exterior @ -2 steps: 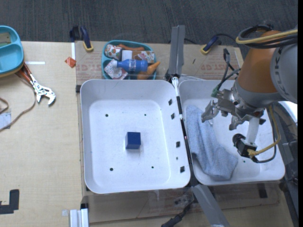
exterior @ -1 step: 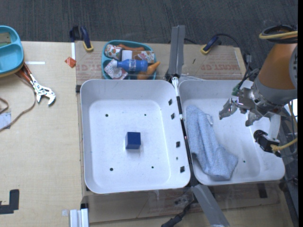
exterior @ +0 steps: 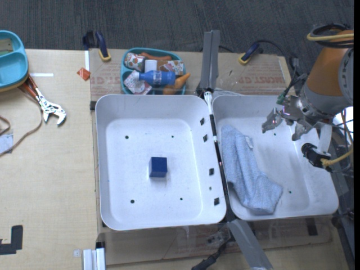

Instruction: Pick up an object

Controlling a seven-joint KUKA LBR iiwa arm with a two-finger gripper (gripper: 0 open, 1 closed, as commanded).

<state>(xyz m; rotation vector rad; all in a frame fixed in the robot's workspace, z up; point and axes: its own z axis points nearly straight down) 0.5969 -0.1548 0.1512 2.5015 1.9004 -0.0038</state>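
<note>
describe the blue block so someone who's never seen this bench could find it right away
Start at the two shallow white bins side by side and take the left bin, the one farther from the grey robot arm. Near its middle sits a small dark blue cube, alone on the white floor. The only other thing in the bins is a crumpled pale blue cloth in the right bin, soft and much larger.

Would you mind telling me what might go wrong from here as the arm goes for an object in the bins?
The gripper hangs over the right bin, where the light blue cloth lies crumpled and limp; a pinch may catch just a fold and slip off. The blue cube sits in the left bin, so reaching it means crossing the raised rims between the bins, which a low gripper might clip.
</note>
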